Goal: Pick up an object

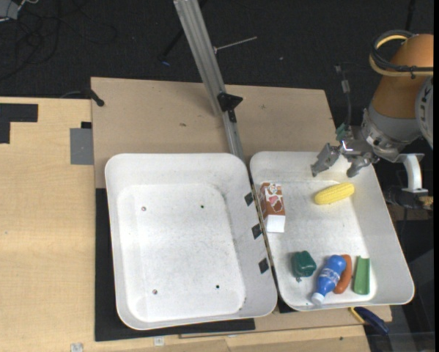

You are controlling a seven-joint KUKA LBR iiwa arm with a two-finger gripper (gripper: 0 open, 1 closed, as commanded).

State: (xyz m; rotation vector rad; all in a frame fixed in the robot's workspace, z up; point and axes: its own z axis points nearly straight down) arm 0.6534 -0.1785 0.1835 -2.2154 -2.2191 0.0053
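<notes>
The grey two-finger gripper (341, 163) is hanging with its fingers spread and nothing between them over the far end of the right-hand shallow white plastic bin (386, 218), just above and beside the yellow toy corn cob (334, 193), which is lying on the bin floor and looks like the likeliest target. To take it well, I judge the arm should be centring over the cob, turning the fingers across its short width, then descending before closing. Nearer the camera, a blue plastic bottle (330, 276), an orange piece behind it and a green stick-like item (360, 275) are crowding together, so their outlines are hard to separate; the dark green lump (303, 263) is too small to identify, as is the print on the brown and white carton (272, 205).
</notes>
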